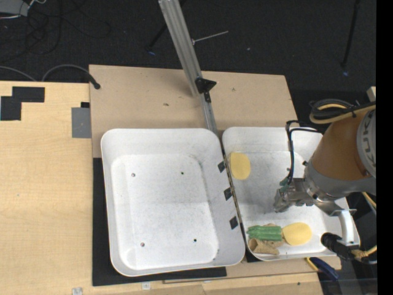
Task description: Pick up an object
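End effector hangs over right bin's open middle.

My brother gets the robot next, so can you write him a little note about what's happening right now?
Gripper: low inside the right bin, near its middle. I can't tell if it is open or shut, and I see nothing in it.
Things: a yellow disc by the right bin's left wall. A green toy, a yellow lump and a tan piece sit together at the bin's near edge.
Done: nothing picked up yet.
Left: grab one thing and lift it. The near-edge group looks closest to the gripper.
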Action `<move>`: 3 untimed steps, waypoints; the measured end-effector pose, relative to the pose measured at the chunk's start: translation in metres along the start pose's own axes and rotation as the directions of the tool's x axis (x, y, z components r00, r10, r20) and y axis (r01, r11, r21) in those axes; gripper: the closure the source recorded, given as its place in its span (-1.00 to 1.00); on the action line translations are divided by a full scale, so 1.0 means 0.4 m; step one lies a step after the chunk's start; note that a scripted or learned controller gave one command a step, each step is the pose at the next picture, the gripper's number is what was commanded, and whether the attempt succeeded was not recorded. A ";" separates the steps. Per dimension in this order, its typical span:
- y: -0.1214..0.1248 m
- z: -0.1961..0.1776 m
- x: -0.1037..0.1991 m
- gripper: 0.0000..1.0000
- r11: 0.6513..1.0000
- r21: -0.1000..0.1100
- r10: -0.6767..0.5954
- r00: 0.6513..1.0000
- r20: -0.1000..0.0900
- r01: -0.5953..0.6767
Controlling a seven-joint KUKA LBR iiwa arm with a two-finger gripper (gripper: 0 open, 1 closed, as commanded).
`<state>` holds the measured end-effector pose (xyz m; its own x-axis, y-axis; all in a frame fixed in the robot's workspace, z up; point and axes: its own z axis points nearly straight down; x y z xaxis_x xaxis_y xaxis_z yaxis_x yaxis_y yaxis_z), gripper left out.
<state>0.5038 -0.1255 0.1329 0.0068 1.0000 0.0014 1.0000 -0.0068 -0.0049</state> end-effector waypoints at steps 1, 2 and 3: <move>-0.007 -0.107 -0.012 1.00 1.000 -0.006 0.000 1.000 0.001 0.000; -0.006 -0.192 -0.014 1.00 1.000 -0.006 -0.008 1.000 0.001 0.008; -0.015 -0.214 0.110 1.00 1.000 -0.002 -0.011 1.000 -0.001 0.011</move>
<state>0.4985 -0.0817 0.2188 -0.0041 1.0000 0.0028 1.0000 0.0041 -0.0027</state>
